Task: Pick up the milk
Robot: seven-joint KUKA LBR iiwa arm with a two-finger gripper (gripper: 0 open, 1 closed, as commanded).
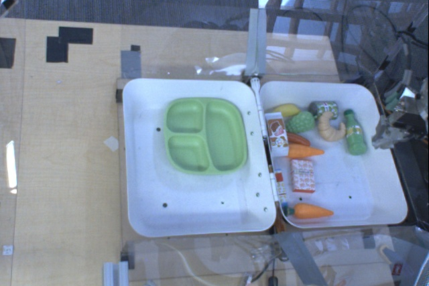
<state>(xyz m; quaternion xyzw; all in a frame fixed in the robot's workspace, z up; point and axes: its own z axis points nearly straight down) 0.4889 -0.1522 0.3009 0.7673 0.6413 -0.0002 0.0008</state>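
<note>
Right bin (385,187): flat white-orange milk (275,130).

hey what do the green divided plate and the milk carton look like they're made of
Green divided plate: looks like molded plastic, one even matte colour with soft rounded compartment edges. Milk carton: probably printed cardboard or plastic toy packaging, flat faces with red and white graphics; too small to tell which.
</note>
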